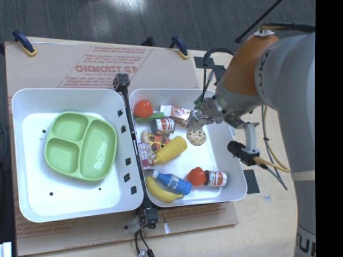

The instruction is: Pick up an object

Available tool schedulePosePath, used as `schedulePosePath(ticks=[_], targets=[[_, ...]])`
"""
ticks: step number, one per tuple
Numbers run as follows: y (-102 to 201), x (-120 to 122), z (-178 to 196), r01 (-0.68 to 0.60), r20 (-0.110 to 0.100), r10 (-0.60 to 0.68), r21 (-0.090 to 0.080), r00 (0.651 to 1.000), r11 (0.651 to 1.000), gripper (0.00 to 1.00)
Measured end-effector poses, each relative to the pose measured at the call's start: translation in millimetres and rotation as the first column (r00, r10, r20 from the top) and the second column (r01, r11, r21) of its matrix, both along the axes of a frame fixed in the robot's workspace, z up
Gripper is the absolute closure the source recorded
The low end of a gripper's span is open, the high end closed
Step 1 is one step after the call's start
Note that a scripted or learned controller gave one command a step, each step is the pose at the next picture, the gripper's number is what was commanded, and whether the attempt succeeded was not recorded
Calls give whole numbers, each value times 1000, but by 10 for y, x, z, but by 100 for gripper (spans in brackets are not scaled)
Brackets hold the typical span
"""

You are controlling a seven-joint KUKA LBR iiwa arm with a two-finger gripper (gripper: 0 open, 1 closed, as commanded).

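The right bin [231, 189] holds a jumble of items. Among them are a red tomato [143, 108], a small can [165, 125], a snack packet [180, 113], a chocolate-chip cookie [197, 137], a yellow mustard bottle [171, 150], a banana [162, 192], a blue bottle [174, 183] and a red-capped bottle [208, 178]. My gripper [195, 124] hangs low over the upper right part of this bin. Its tip sits just above the cookie's top edge and beside the snack packet. Whether it touches the cookie is unclear.
The left bin [29, 194] holds a green divided plate [81, 145]. A black clip [121, 81] sits on the wall between the bins. Printed cardboard [107, 66] lies behind the bins. The arm's grey body [284, 74] covers the right bin's far right corner.
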State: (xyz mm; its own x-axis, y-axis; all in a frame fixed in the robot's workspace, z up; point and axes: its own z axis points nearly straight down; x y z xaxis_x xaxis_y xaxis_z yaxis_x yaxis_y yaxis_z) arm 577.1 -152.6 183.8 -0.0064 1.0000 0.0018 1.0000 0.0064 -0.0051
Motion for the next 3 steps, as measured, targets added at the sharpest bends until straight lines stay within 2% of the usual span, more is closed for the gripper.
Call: schedulePosePath(ticks=[1,2,3], targets=[[-320,-373,-70,0,2,0,-2,1000,1000,100],[-380,-694,42,0,2,0,-2,1000,1000,100],[-497,-1010,-125,0,2,0,-1,1000,1000,100]])
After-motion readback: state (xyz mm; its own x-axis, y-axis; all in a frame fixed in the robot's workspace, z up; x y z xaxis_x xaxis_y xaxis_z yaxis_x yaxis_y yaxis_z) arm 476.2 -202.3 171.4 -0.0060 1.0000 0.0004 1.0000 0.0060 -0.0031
